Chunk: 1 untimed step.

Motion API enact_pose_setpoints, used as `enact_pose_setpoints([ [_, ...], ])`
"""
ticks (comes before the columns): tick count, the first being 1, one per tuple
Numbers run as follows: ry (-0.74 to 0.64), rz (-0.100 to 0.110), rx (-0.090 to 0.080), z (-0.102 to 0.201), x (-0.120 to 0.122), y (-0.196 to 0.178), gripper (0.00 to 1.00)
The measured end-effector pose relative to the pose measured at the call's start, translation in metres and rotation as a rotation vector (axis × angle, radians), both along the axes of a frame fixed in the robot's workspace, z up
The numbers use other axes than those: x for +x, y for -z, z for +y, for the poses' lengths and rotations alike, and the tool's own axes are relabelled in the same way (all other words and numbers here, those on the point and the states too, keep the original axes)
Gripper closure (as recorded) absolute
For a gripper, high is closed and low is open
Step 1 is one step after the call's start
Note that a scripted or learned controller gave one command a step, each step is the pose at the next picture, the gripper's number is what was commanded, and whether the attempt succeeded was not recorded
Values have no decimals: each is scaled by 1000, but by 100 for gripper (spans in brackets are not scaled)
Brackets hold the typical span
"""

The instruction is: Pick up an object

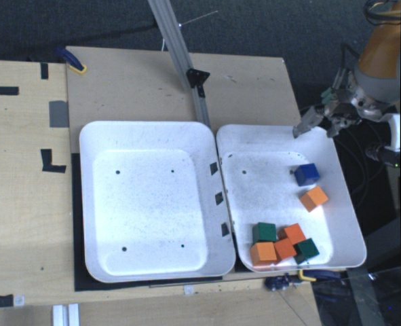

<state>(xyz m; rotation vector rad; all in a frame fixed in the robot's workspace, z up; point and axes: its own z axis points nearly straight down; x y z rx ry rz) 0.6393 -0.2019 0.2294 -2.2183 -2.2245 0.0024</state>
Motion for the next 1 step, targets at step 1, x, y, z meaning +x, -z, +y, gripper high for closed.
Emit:
enact_pose_setpoints([
  [1, 1, 1, -1, 0, 0, 0, 0],
])
